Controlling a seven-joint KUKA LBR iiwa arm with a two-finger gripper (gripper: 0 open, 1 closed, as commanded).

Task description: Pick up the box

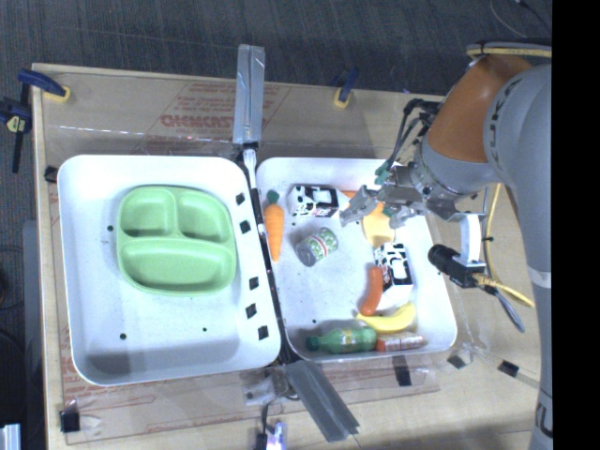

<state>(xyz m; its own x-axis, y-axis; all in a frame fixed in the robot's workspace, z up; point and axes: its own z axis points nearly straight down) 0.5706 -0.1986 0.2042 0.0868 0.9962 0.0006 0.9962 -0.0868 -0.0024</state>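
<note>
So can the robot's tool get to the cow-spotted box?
Probably yes. The tool hangs over the right bin, and the cow-spotted box lies beside it with nothing on top.

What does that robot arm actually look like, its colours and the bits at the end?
The arm is a thick, rounded grey tube with an orange band above the wrist. At its end sits a metal-grey gripper with two thin fingers, and dark cables loop beside the wrist.

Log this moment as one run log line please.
gripper: over right bin, above yellow item | box: in bin, not held | green tray: left bin
</note>
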